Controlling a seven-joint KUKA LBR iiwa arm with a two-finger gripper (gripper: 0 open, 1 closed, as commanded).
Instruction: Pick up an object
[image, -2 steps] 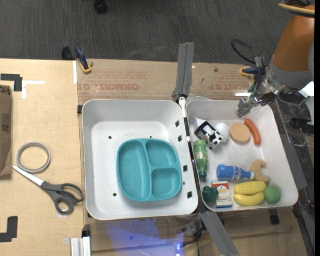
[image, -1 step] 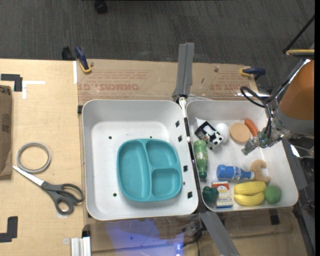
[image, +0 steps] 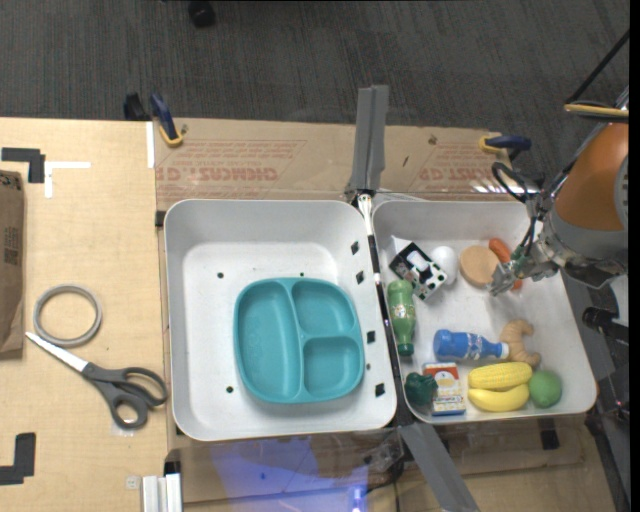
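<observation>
Gripper (image: 508, 280) hovers near the right bin's (image: 575, 330) far edge, beside the tan disc (image: 479, 266); jaw state cannot be told. The disc is probably light and rigid: grasp across its rim.

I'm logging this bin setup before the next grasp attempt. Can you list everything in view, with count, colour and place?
Bins: 2, white, side by side on the bench.
Divided plate: 1, teal, in the left bin.
Green bottle: 1, right bin, along its left wall.
Cow toy: 1, black and white, right bin, upper left.
Round disc: 1, tan, right bin, top.
Blue bottle: 1, right bin, centre.
Bananas: 2, yellow, right bin, bottom.
Green fruit: 1, bottom right corner.
Small box: 1, red and white, right bin, bottom.
Scissors: 1, grey handles, bench left.
Tape roll: 1, grey, above the scissors.
Arm: 1, grey with orange band, at right.
Claw: 1, over the right bin's upper right.
</observation>
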